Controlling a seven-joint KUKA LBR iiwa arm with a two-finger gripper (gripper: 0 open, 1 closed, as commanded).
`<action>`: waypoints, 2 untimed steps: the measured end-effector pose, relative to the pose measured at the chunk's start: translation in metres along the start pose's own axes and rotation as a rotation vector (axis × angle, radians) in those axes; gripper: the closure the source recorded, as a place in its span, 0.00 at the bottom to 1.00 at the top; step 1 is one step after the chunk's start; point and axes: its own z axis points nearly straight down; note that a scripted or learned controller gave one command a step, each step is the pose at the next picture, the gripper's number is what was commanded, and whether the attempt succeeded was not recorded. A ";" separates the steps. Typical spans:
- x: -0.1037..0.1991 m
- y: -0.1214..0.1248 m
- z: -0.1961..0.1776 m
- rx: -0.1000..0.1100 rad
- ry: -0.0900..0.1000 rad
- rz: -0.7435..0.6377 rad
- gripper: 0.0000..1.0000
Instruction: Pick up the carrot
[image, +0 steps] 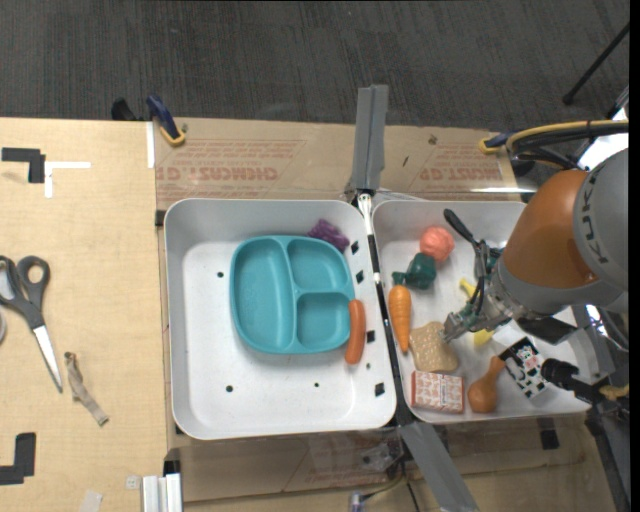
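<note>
The carrot (400, 316) is orange and tapered and lies lengthwise along the left wall of the right bin (405, 222), its tip pointing toward the front. The arm reaches in from the right, with its orange band over the bin's right half. My gripper (464, 323) hangs low in the middle of the right bin, about a hand's width right of the carrot and just above the far right corner of a tan cracker (432, 348). Nothing shows between its fingers.
The right bin also holds a dark green vegetable (421, 270), a pink ball (436, 242), a yellow piece (468, 290), a reddish box (438, 392), a brown pear-shaped toy (484, 388) and a black-and-white toy (524, 364). In the left bin lie a teal divided plate (292, 294), an orange sausage (355, 331) and a purple item (329, 233).
</note>
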 end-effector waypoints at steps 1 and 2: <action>0.002 0.079 -0.089 0.004 0.000 0.368 1.00; 0.110 0.012 -0.089 0.007 0.001 0.402 1.00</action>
